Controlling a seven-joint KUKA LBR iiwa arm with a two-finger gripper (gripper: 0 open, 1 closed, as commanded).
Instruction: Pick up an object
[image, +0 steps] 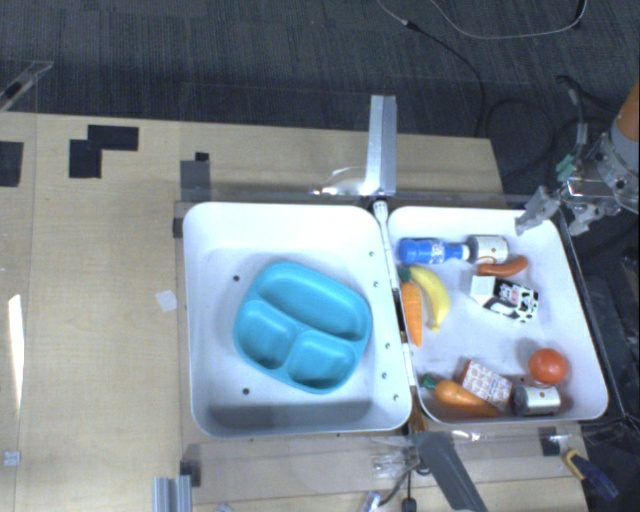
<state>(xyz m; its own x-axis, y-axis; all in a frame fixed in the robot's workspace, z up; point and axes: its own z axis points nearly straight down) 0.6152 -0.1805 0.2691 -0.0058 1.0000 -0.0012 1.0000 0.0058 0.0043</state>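
My gripper (556, 214) hangs over the back right corner of the right bin (585, 330), open, with nothing between its fingers. Below and to its left lie a small white can (488, 246) and a brown sausage (502, 267). A blue bottle (432, 250) lies on its side at the back of the bin. In front of it a yellow banana (432, 295) rests beside an orange carrot (411, 312) along the bin's left wall. A black-and-white carton (510, 297) sits mid-bin. At the front are a second carrot (462, 397), a patterned box (486, 380), a red ball (548, 366) and a grey can (537, 400).
The left bin (215, 300) holds a blue divided plate (303, 325). A metal post (382, 150) stands at the back between the bins. Cables (575, 120) trail over the dark floor behind the arm (622, 150).
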